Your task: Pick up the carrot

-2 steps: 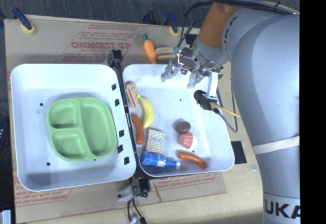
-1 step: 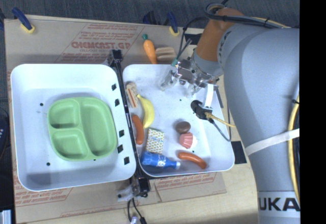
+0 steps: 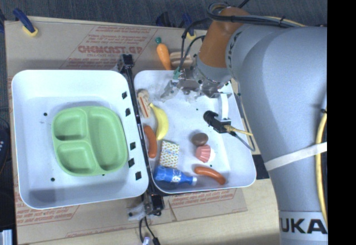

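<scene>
Carrot (image 3: 163, 55): a short orange piece with a small green stub at its upper end, tapering slightly, its long axis running nearly up and down the frame with the green end leaning toward the upper left. It lies outside both bins, on the printed cardboard sheet (image 3: 105, 46) that covers the tabletop, just beyond the upper rim of the right bin (image 3: 248, 167) and near that bin's upper left corner, a little above the centre of the frame. Gripper (image 3: 181, 87): positioned below and to the right of the carrot, over the upper end of the right bin, near the carrot but apart from it, with the bin rim between the two. Nothing is seen held in the gripper; how far it stands open cannot be told from this angle. The grey arm (image 3: 278, 82) with its orange band (image 3: 217, 38) enters from the right of the frame. Right bin contents, lower in the frame: a hot dog in a bun (image 3: 143, 102) by the left wall, a banana (image 3: 161, 120), an orange sausage (image 3: 151, 141) beneath it, a checkered packet (image 3: 169, 153), a blue bottle (image 3: 173, 177), a second orange sausage (image 3: 210, 174), a brown round piece (image 3: 200, 138) and a pink piece (image 3: 204, 153). Left bin (image 3: 28, 127): holds a green divided plate (image 3: 89, 140).
</scene>
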You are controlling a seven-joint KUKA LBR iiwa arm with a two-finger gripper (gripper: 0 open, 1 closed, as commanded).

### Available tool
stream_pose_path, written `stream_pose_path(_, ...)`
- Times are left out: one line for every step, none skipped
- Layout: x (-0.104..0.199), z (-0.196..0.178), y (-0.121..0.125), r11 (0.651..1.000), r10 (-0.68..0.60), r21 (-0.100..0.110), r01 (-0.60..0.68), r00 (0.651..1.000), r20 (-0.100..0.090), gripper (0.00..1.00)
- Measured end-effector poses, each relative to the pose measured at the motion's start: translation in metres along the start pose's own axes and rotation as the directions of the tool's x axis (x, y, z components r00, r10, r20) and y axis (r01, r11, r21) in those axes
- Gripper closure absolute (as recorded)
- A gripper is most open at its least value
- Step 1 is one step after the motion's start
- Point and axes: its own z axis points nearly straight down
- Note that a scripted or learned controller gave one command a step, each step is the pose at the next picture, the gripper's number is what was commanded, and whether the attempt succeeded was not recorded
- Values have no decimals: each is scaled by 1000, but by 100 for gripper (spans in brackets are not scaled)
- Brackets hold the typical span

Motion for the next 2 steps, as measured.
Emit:
stream_pose_path(0,-10,0,1000,-3,2,3,1000,0,100)
stream_pose_path(31,-102,-1,1000,30,-5,-30,1000,0,100)
